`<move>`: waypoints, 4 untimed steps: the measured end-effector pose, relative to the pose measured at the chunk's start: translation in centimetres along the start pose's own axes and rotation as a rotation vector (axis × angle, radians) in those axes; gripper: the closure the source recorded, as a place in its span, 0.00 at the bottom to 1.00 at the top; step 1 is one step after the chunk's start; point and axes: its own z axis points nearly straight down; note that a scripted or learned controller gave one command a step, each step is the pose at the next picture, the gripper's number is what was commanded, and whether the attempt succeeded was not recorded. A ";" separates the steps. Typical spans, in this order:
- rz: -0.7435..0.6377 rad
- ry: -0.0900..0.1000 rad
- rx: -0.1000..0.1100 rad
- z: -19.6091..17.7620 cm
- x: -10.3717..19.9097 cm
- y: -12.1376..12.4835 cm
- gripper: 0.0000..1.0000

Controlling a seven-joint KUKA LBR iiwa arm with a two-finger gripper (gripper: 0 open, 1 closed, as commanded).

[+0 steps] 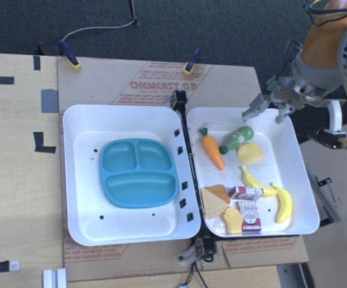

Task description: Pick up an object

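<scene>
My pincer (265,108) hangs spread wide and empty over the right bin's (305,185) far rim, near the smooth green pepper (239,137), tapered carrot (213,150) and rounded lemon (250,153).

Wooden bench (17,179), dark carpet (221,17)

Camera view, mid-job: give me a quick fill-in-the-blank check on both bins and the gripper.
1. The blue plate lies in the ____ bin.
2. The carrot lies just left of a ____ pepper.
3. The gripper hangs over the right bin's far edge with its fingers ____.
4. The number of bananas is ____.

Missing words: left; green; open; two
</scene>
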 end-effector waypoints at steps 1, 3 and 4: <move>-0.001 0.001 0.003 9.5 4.1 -0.1 0.00; 0.000 -0.001 0.001 6.4 10.0 -1.8 0.00; 0.000 0.000 0.000 6.4 8.3 -1.8 0.00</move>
